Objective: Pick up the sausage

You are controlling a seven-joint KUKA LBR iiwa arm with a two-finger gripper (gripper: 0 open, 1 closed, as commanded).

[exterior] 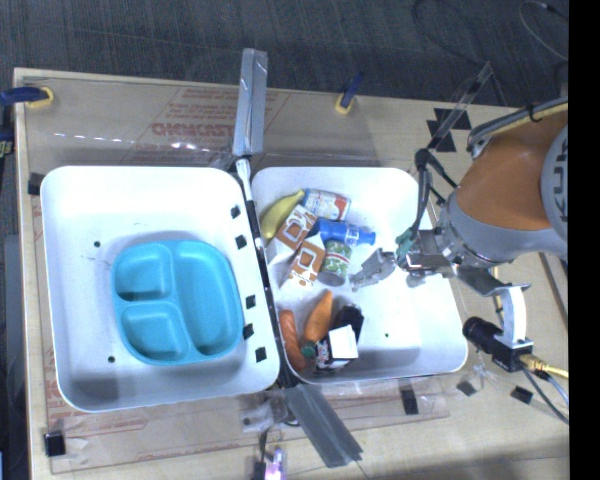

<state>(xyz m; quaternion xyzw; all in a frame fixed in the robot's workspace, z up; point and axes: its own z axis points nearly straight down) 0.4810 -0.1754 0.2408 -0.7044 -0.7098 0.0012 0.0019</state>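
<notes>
Two white bins sit side by side on the tabletop [400,118]. Landmark is the divider between them. Left bin [70,218] holds one blue sectioned tray [175,301], lying flat just left of the divider. Right bin [420,338] holds all the clutter, packed mostly against the divider.

Sausage [290,335] looks like the reddish-orange stick at the near end of the right bin, touching or almost touching the divider, long axis running roughly along it, near-to-far. Just beside it, on the side away from the divider, lies a carrot [319,314], tilted, top leaning away from the divider. A black-and-white item [339,342] crowds the carrot's lower end. Further up the divider: a banana [279,214], brown snack packets [302,243], a blue can [344,235], a red-and-white packet [325,204].

Pincer [373,268] hangs over the middle of the right bin, well off the divider; whether its tips are spread or pressed together, cannot tell, too blurred. Nothing visible between them.

Key relation: sausage lies from the pincer toward the divider and toward the near rim, diagonal move. My read: grasp should close across the short axis, and the carrot and bin wall leave little room on either side.
</notes>
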